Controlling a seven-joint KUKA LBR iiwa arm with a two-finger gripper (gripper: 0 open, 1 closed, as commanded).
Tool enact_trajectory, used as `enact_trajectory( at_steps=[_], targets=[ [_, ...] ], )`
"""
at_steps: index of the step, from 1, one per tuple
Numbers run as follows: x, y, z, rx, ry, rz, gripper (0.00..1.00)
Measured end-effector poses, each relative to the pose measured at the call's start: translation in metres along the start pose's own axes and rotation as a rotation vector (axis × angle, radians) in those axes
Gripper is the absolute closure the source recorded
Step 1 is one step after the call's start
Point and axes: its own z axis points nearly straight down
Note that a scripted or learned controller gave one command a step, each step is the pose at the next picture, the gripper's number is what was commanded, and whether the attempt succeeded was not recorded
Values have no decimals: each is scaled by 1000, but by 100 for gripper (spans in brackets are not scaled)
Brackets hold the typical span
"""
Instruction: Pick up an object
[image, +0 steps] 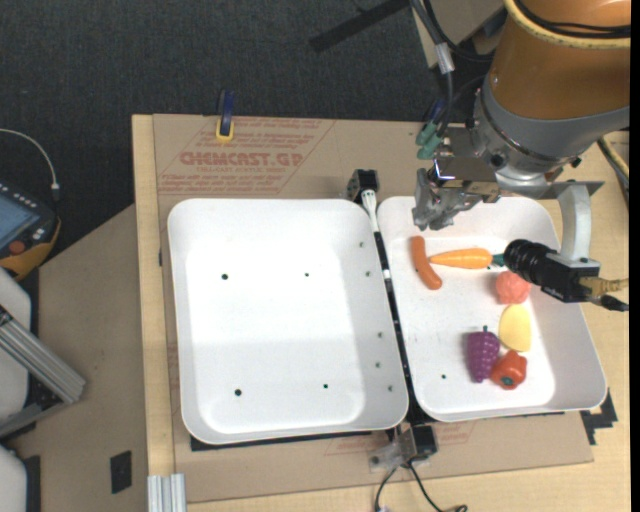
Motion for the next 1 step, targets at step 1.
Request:
enact_trajectory(
  at_steps=[1],
  targets=[
    [42, -2, -53, 0, 0, 1, 100]
  ],
)
